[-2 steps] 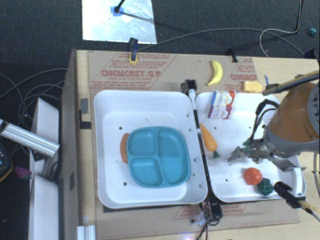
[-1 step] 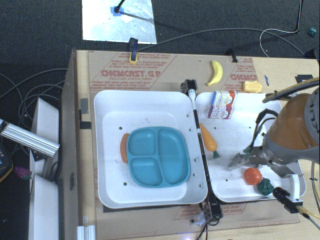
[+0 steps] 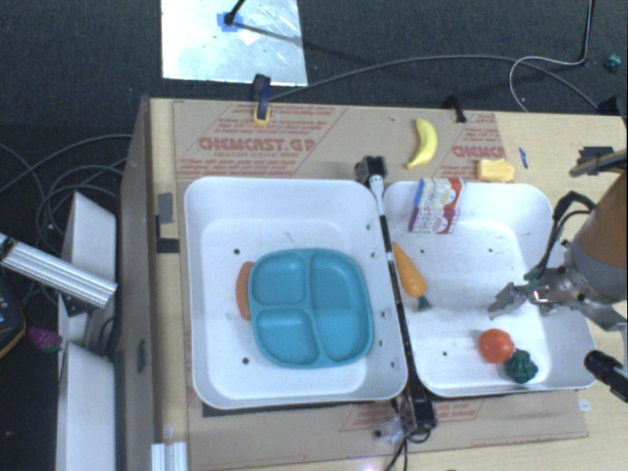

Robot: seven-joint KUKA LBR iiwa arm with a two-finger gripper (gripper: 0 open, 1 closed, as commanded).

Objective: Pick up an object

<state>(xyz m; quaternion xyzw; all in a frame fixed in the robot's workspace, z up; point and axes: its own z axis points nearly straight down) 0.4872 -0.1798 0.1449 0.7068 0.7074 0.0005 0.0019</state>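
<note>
The end effector [image 3: 512,298] hangs spread open and empty over the right bin [image 3: 471,263]; I'd center it squarely above the tomato [image 3: 497,344] before descending.

This looks like a robotics lab or test bay, not a home. A plain wooden bench [image 3: 294,130] topped with printed protective sheeting carries 2 shallow white bins [image 3: 285,199], held together by black clips [image 3: 371,170] at the far and near ends of their shared edge. Loose black cables [image 3: 59,180] trail across dark carpet [image 3: 69,47] to the left and at far right. A taped-down reflective sheet [image 3: 234,26] lies on the floor beyond the bench. Aluminium framing [image 3: 59,271] stands at left. Plastic toy food, such as a banana [image 3: 424,142], serves as props; the printed lettering is probably a plastics brand.
</note>
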